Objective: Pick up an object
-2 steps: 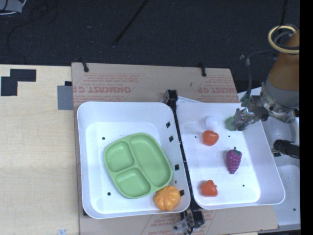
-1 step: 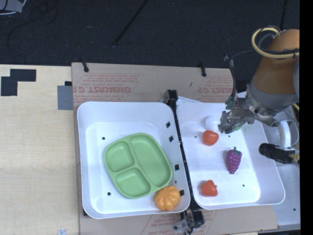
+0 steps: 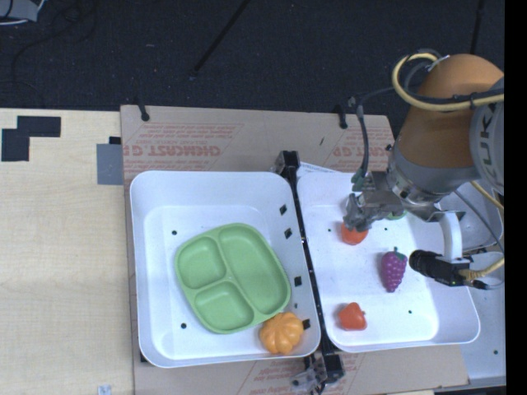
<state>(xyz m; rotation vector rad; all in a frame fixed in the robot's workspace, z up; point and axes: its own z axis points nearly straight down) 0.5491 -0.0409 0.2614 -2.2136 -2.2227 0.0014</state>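
The left bin (image 3: pixel 148 220) is holding a green divided plate (image 3: pixel 231 277) and an orange toy pumpkin (image 3: pixel 282 332). The right bin (image 3: pixel 428 319) is holding a purple grape bunch (image 3: pixel 393 270), a red pepper (image 3: pixel 352 316) and a red-orange fruit (image 3: pixel 354 235). The tool (image 3: pixel 359 218) is sitting directly over this fruit; its state I cannot tell.

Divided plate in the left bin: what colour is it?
Light green, in the camera view.
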